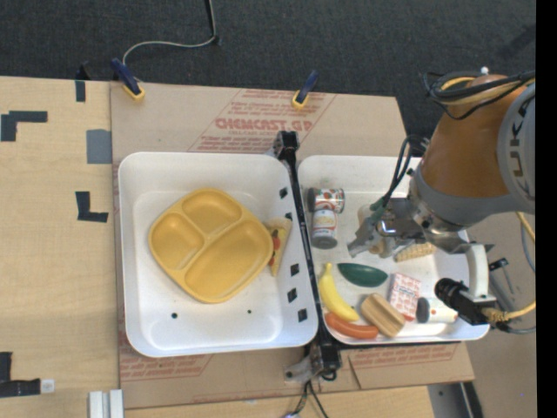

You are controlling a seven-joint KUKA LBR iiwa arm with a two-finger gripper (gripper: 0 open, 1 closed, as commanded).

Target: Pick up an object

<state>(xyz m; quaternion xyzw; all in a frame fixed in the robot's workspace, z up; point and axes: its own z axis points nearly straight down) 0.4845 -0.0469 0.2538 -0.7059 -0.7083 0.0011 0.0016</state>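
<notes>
Over right bin point(348, 168), claw point(365, 238) open, empty.

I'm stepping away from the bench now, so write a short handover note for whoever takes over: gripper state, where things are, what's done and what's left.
Gripper: over the right bin, open, nothing between its fingers.
Right bin holds: small can at the left wall, banana, green piece just below the gripper, hot dog, bread roll, red-and-white packet, marker.
Left bin: yellow divided plate.
Done: arm is positioned over the right bin.
Left: grasp and lift an object; none is picked yet.
</notes>
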